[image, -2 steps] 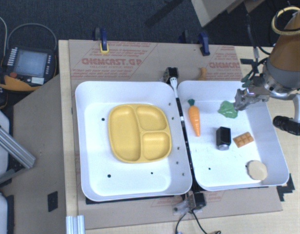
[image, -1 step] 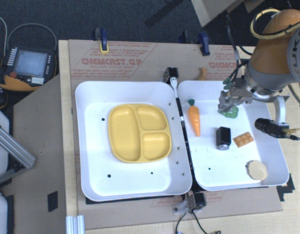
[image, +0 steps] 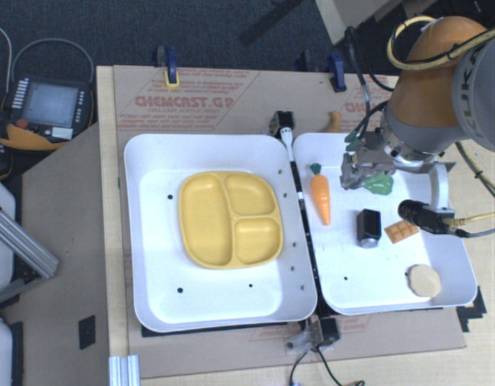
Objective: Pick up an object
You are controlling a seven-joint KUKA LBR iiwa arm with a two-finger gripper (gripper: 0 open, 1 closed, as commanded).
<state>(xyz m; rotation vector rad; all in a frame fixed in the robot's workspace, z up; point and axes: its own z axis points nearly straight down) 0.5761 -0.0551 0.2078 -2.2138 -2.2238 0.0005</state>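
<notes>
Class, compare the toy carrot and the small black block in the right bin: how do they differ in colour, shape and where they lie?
The carrot is orange with a green top; the black block is dark all over. The carrot is long and tapers to a point; the block is short and boxy. The carrot lies close to the right bin's left wall; the block lies nearer the middle. Both lie flat on the bin floor, apart from each other and from the gripper.

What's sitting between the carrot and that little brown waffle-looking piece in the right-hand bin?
In the camera view, a small black block stands between the carrot and the brown waffle piece, on the white floor of the right bin.
</notes>
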